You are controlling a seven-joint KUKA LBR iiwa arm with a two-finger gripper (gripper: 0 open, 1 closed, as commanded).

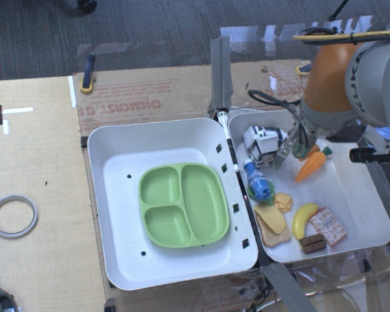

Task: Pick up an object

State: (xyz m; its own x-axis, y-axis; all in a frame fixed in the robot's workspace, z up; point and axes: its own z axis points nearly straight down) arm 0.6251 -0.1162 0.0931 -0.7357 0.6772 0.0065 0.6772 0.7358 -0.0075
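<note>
My gripper (261,145) hangs low over the back left part of the right bin (364,204), on a grey arm with an orange band (331,77) that reaches in from the right. Just in front of it lies a blue and green toy (258,185). An orange carrot (311,165) lies just to the gripper's right. Nearer the front are a yellow banana (303,220), a slice of bread (273,228), a pale cheese piece (282,202), a pink patterned packet (327,226) and a brown chocolate bar (313,244). Nothing shows as held.
The left bin (118,214) holds a green divided plate (184,205). A grey divider post (221,81) rises between the bins at the back. A roll of tape (12,216) lies on the bench at far left. Black cables (272,100) run behind the gripper.
</note>
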